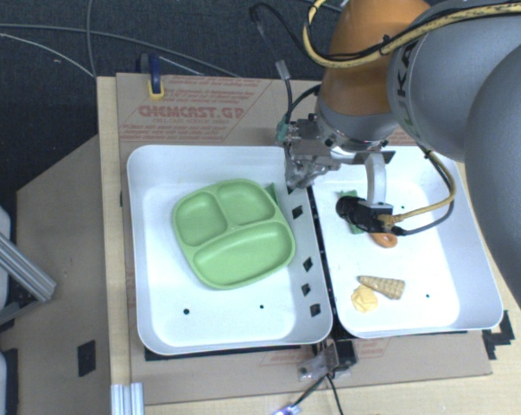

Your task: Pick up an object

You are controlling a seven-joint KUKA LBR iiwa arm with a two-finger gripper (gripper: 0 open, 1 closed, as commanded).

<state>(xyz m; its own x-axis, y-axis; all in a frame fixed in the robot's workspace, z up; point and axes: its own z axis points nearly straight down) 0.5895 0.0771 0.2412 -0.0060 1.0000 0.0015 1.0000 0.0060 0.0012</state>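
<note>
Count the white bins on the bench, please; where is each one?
2. The left white bin holds a green divided plate. The right white bin holds small items; the arm covers its upper part, so things may be hidden there.

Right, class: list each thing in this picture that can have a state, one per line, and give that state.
green divided plate: flat and right way up in the left bin, compartments bare.
gripper: low over the divide between the bins, nothing seen held.
cone-shaped piece: lying on its side in the right bin.
yellow piece: resting beside the cone.
orange piece: resting on the bin floor.
</note>
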